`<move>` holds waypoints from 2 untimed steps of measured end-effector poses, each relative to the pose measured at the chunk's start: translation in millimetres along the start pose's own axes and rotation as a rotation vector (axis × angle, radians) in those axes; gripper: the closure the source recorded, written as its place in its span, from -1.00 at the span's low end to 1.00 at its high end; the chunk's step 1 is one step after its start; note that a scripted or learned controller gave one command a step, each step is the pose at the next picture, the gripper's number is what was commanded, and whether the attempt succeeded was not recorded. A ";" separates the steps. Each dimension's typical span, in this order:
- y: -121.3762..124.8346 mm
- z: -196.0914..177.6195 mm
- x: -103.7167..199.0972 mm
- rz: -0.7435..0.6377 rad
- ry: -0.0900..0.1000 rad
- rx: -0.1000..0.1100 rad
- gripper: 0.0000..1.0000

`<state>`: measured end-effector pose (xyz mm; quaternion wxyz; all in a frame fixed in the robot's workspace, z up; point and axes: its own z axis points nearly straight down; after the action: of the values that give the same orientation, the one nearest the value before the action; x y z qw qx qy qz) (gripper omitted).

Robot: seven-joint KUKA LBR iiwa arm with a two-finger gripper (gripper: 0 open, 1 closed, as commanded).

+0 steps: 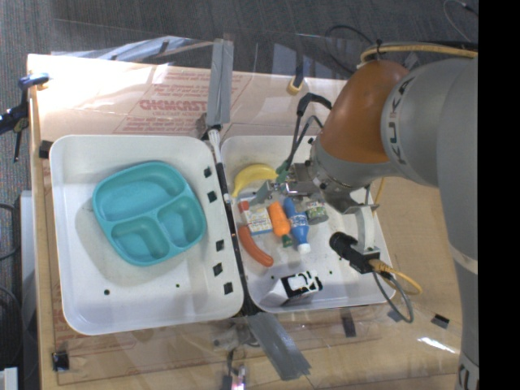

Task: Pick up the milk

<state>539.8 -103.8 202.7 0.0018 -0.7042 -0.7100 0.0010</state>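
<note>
Grey and orange-banded, the arm (382,128) is hanging over the right bin (357,295) with its gripper (276,189) low near the bin's left wall, among the banana (252,175), carrot (279,218) and blue bottle (297,227); the approach seems to be in hand, and I cannot tell how wide the pincer is. What I am taking for the milk (301,284), a black-and-white carton, is lying by the bin's front edge, apart from the gripper, so the next move is calling for a shift toward that edge before descending.

Two shallow white plastic bins (73,299) are borne side by side on the pale wooden bench (106,80).
</note>
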 end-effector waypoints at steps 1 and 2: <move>2.4 103.3 -41.4 0.063 -0.001 -0.005 -1.00; 3.5 91.5 -42.4 0.058 -0.004 -0.007 1.00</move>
<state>543.2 -146.1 111.1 -0.0019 -0.7245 -0.6893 0.0001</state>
